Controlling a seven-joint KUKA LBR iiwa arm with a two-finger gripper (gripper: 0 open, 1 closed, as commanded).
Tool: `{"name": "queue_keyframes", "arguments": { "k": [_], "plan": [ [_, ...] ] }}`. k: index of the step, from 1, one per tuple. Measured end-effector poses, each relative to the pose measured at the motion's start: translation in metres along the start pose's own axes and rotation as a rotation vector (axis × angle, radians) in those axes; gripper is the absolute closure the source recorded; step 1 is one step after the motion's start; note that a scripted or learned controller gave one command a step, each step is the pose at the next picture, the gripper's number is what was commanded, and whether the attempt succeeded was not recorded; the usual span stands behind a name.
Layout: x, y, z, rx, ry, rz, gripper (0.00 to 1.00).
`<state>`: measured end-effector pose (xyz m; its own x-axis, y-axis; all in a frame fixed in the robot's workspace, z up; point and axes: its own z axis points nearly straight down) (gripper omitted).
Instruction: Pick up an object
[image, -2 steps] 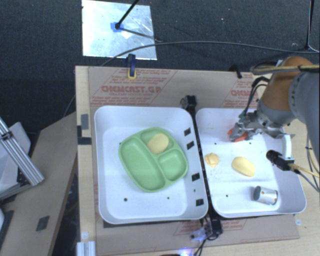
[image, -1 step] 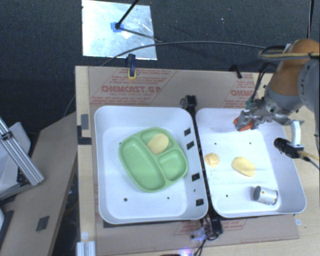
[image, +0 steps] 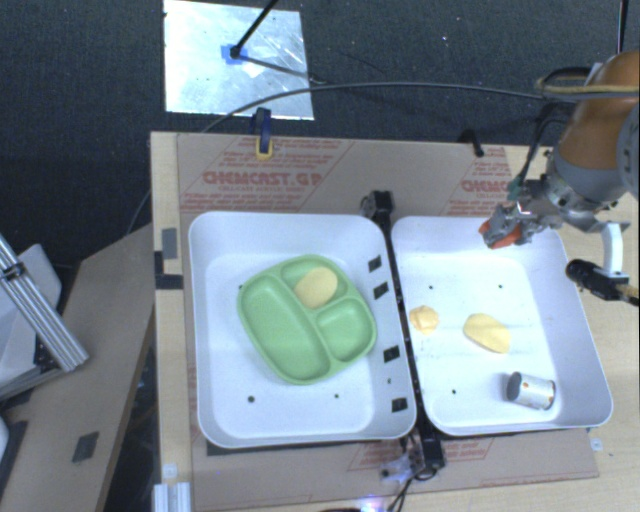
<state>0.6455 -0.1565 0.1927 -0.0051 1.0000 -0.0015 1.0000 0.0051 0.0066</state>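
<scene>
I saw a green tray (image: 290, 335) holding a yellow piece (image: 317, 287) in the left bin (image: 215, 300); in the right bin (image: 560, 300) lay a lemon-like piece (image: 487, 332), long axis slanting, down-left of my claw (image: 505, 225), clamped on something orange-red (image: 497, 233).

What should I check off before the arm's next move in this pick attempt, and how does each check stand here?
1. Gripper position: at the far edge of the right bin, high over its back corner. Ok.
2. Something held: an orange-red thing sits at the gripper, but whether it is gripped is unclear. Cannot tell.
3. Targets in the right bin: small yellow piece, larger yellow piece and a silver cylinder lie apart from each other. Ok.
4. Gripper over a target: none of those three lies beneath it. Not ok.
5. Left bin: green divided plate holds a yellow item in one compartment. Ok.
</scene>
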Motion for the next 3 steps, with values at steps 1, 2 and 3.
{"name": "queue_keyframes", "arguments": {
  "k": [1, 2, 3],
  "plan": [
    [-0.008, -0.003, -0.050, 0.000, 0.000, 0.003, 1.00],
    [0.052, -0.005, -0.040, 0.006, 0.003, -0.004, 1.00],
    [0.113, -0.010, -0.042, 0.006, 0.004, -0.005, 1.00]
  ]
}}
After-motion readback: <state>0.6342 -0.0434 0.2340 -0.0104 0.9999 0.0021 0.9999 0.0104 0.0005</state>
